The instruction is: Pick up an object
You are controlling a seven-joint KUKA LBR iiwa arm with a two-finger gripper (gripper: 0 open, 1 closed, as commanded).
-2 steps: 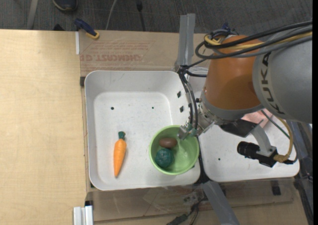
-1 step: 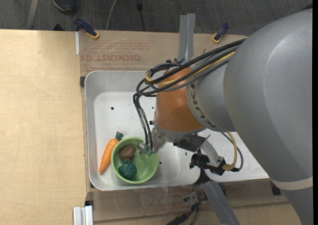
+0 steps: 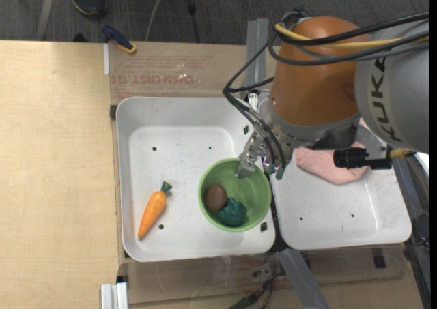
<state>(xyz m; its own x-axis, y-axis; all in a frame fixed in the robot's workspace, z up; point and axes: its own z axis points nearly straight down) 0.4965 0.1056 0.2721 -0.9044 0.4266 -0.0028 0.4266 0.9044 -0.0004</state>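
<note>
A green bowl [image 3: 254, 192] sits at the right side of the left bin [image 3: 177, 113]. Inside it lie a brown egg-shaped object [image 3: 216, 197] and a teal crumpled object [image 3: 233, 213]. An orange toy carrot [image 3: 153, 212] with a green top lies at the bin's lower left. My gripper [image 3: 250, 164] hangs over the bowl's upper right rim, its metal fingers pointing down just above the rim. I see nothing held between them. The arm's orange band [image 3: 317, 69] hides the bin's upper right corner.
A pink cloth [image 3: 326, 164] lies in the right bin [image 3: 341, 222], partly under the arm. Black cables run along the wrist. A wooden bench top spreads to the left; cardboard lies behind the bins.
</note>
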